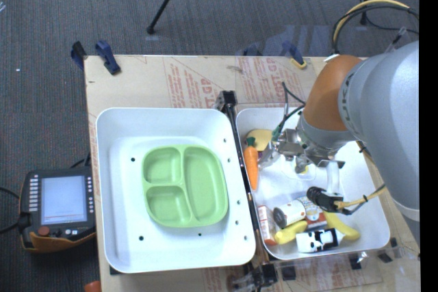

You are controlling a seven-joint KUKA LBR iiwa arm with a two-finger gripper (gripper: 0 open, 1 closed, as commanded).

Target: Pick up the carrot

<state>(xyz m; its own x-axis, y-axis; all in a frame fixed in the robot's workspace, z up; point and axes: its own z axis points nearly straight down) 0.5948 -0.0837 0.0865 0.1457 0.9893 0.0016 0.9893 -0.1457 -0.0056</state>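
Carrot (pixel 252 166) lies in the right bin (pixel 380 212), pressed along its left wall, long axis running up-and-down in the view, green top at the far end near a yellow item (pixel 261 137). Landmark: the carrot. Gripper (pixel 295 155) hangs just to the carrot's right, over the bin floor, apart from it; cannot tell how far the hand is spread, and nothing is visibly held in it. Further right of and nearer than the carrot: a small can (pixel 290 213), a banana (pixel 327 223), a black-and-white item (pixel 320 239). To the carrot's left, across the wall, the left bin (pixel 113 147) with a green divided plate (pixel 185 185). Judged handling: likely light, rigid, smooth, tapering, so prone to roll or slip. Best taken across the thick middle, though the wall crowds one side.
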